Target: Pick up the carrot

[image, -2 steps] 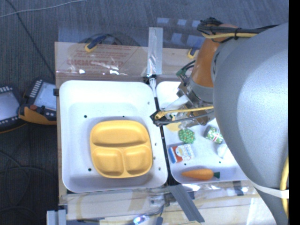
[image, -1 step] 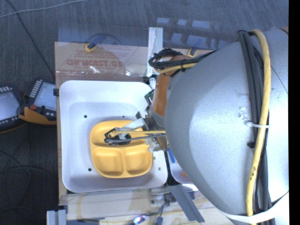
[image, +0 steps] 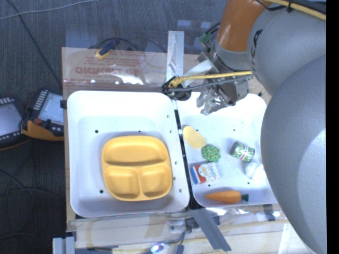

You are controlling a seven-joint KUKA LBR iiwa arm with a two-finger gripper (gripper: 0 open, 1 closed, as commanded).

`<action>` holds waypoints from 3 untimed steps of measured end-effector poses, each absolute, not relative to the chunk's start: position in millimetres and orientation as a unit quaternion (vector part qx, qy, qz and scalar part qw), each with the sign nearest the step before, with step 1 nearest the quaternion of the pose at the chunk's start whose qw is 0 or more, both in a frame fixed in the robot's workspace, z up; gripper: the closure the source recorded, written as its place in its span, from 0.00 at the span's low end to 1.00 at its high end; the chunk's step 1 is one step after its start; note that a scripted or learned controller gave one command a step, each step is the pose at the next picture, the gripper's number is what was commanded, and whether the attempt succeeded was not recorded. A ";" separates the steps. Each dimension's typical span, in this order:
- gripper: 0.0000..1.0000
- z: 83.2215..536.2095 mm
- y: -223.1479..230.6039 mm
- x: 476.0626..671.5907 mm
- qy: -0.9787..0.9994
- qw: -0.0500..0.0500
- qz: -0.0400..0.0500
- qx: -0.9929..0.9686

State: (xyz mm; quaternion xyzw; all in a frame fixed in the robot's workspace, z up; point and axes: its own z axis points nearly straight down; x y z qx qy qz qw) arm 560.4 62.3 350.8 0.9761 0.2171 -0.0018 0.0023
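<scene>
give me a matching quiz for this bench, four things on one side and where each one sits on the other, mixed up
Things:
1. carrot
2. yellow tray
3. green can
4. hand

Places:
A. in the left bin
B. along the near edge of the right bin
C. above the far end of the right bin
D. in the right bin, toward its right side

Pairs: 1-B, 2-A, 3-D, 4-C

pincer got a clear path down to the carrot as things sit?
Probably yes. The carrot lies flat near the right bin's front wall, with nothing on top of it. The pincer hangs over the bin's far end. The nearest item, a small carton, sits apart from it. The close wall may crowd one side.
</scene>
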 end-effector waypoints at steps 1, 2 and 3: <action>1.00 151.5 102.6 521.1 0.104 0.001 -0.004 0.995; 1.00 209.9 56.6 509.7 0.101 0.002 -0.003 0.995; 1.00 260.5 -34.4 483.8 0.144 0.002 -0.003 0.990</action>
